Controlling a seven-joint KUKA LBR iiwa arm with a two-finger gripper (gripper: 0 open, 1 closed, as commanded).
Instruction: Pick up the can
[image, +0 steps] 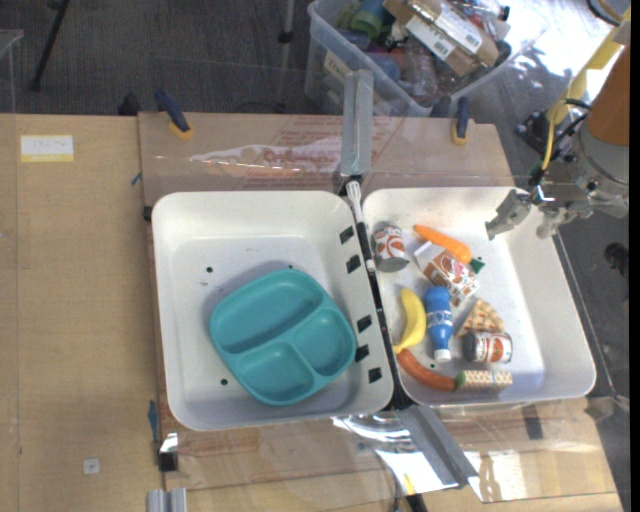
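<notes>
Two cans lie in the right bin (565, 300). One can (390, 244), with a red and white label, rests on its side at the bin's far left corner against the divider. The other can (487, 347) lies on its side near the front right, beside a waffle-patterned piece (483, 316). My gripper (525, 220) hangs over the bin's far right corner, well apart from both cans. Its two fingers (502, 217) are spread, open, with nothing between them.
The right bin also holds a carrot (443, 241), a small carton (447, 270), a banana (410, 318), a blue bottle (437, 322), a hot dog (428, 371) and a wafer bar (487, 378). A teal divided plate (283, 335) sits in the left bin (180, 270).
</notes>
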